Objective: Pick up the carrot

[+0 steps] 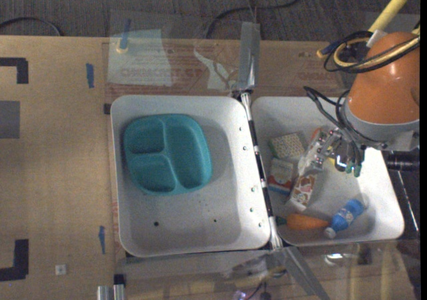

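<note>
The carrot [307, 223] lies by the right bin's [393, 225] near edge, while the end effector [347, 159] hovers above, its state apparently indiscernible.

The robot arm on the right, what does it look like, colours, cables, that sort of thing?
The arm shows a big rounded orange shell over a grey ring. Black and yellow cables loop beside the shell, and a pale yellow tube slants up toward the corner. Below hangs the gripper, a cluster of silver metal parts with small dark green tips.
</note>
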Controlling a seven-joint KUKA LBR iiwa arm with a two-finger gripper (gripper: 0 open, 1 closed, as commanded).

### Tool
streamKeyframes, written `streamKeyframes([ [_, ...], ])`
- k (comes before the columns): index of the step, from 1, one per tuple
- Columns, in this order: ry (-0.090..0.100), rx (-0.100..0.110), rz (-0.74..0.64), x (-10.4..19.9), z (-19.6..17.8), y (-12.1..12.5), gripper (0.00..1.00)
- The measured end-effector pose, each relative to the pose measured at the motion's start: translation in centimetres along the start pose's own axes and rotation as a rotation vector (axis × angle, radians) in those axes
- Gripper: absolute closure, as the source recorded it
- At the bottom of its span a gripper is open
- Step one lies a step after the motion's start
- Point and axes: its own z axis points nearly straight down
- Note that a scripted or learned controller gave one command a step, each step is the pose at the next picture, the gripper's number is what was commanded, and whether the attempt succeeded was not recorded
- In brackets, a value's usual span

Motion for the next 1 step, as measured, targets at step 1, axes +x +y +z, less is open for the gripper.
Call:
streamKeyframes([
  [1,0.000,0.001,0.054,0.96,0.41,-7.18,1.00],
])
